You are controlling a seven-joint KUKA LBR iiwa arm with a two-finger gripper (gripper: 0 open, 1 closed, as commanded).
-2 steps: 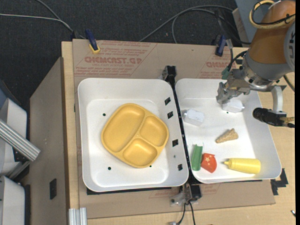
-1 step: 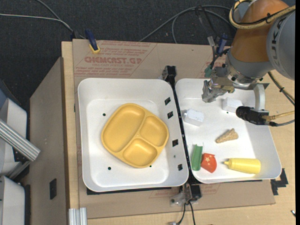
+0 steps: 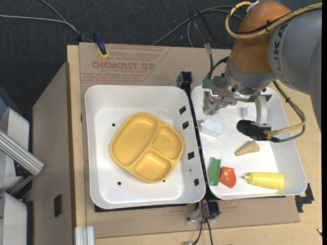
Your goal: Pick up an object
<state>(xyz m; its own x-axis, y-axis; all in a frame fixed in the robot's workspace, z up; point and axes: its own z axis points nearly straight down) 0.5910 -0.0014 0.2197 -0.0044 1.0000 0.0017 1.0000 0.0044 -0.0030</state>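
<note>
Two shallow white bins sit side by side on a brown cardboard sheet (image 3: 127, 60) printed with red lettering. A blue-and-yellow clip (image 3: 100, 46) is fixed at the sheet's upper left edge.

The left bin (image 3: 99, 106) holds one item, a yellow divided plate (image 3: 147, 147) with three compartments. It lies flat near the bin's centre, turned at an angle to the walls and touching none of them.

The right bin (image 3: 286, 154) holds five loose items, any of which could serve for the pick. A white block (image 3: 211, 126) lies in the upper half, near the wall shared with the left bin. A green piece (image 3: 214, 171), long and narrow, lies at the lower left of this bin, and a red piece (image 3: 228, 177) sits just beside it on its right. Whether the two touch cannot be determined.

The gripper (image 3: 213, 103) is positioned over the upper left part of the right bin, directly above the white block in the picture. Whether it is released or clenched cannot be told from this angle, nor whether it touches the block.

A tan wedge (image 3: 248, 148) lies near mid-bin, apart from the other items. A yellow bottle (image 3: 264, 179) lies on its side along the lower edge, its nozzle pointing towards the red piece. The arm (image 3: 255, 34), orange-banded over grey, enters from the upper right.
</note>
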